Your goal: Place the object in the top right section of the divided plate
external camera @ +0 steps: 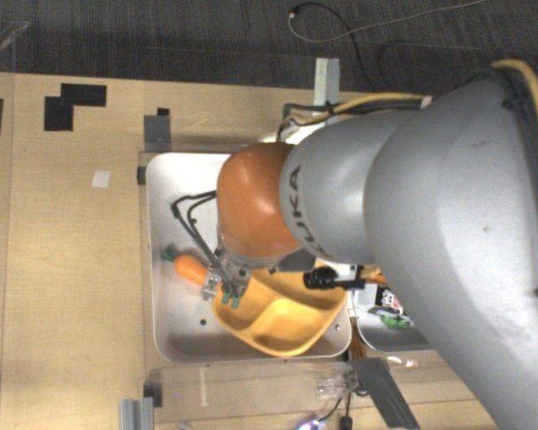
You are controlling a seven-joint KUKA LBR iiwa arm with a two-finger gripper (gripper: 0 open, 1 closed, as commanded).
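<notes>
A small orange carrot-shaped toy with a green tip [186, 268] is lying on the floor of the left shallow white bin [166, 330], near its left wall and just left of the yellow plastic divided plate [282, 325]; this carrot toy is judged to be the task's object, though that is an inference. The plate is sitting tilted toward the bin's lower right corner, and its upper portion is passing under the arm, so the top right section cannot be made out.

The two-finger gripper [224, 291] is hanging at the plate's left rim, just beside the carrot toy, with its green-tipped fingers [234, 301] pointing down. Whether the claw is apart or together cannot be told, and nothing is visibly sitting between its tips. A black cable [186, 211] is looping from the wrist across the bin floor.

Risks, as a judgement: a descent here may be landing on the plate's rim rather than on the toy, tipping or shoving the already tilted plate; the rounded toy may be rolling away under a glancing touch; and the hidden target section makes a wrong-compartment drop likely.

The grey arm with its orange band [255, 200] is reaching in from the right, covering most of the right white bin [381, 337], where a few small items are lying, too hidden to identify. Legible writing: the letters "KUKA" [296, 209] are running along the arm's grey housing.
</notes>
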